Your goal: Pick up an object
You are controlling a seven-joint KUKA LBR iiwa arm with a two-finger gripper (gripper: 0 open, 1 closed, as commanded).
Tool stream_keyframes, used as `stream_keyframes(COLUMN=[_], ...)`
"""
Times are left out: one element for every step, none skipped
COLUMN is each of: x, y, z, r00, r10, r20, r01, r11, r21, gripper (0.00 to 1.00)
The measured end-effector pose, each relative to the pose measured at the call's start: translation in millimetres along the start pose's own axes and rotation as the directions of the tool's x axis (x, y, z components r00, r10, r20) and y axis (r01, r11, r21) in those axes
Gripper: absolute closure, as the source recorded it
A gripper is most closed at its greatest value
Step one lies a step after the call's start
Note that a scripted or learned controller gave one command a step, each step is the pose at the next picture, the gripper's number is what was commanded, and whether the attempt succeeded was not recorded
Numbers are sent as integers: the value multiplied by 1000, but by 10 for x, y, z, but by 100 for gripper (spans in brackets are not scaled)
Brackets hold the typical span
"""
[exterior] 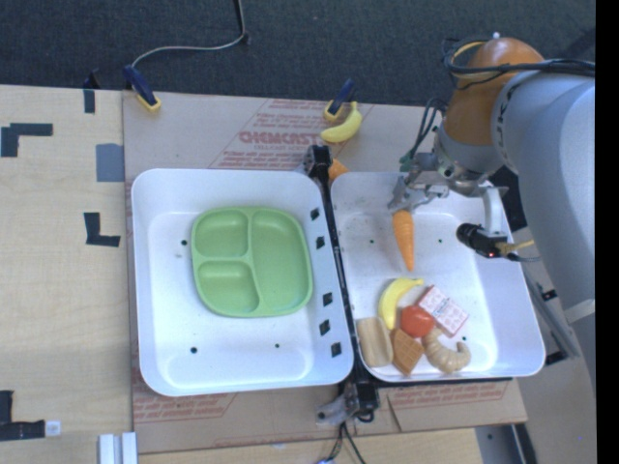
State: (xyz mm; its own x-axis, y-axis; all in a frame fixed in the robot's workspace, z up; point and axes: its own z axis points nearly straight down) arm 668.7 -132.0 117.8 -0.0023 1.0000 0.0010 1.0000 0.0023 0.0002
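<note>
Where gripper [411, 199] hovers, tapered orange carrot [403, 239]

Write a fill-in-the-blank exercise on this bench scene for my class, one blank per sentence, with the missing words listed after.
1. The green divided plate lies in the ____ bin.
2. The gripper hangs just above the ____ end of the toy carrot.
3. The toy banana in the right bin is coloured ____.

Missing words: left; wide; yellow

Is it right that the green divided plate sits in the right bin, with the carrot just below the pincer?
Not quite. The camera view shows the green divided plate in the left bin. The carrot does lie just below the pincer, in the right bin.
</note>
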Motion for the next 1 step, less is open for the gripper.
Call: stream_keyframes(x=[752], y=[-345], z=[-670], r00=[1000], r10=[-1], r20=[0], r01=[1], r11=[1000], r21=[0], gripper=[100])
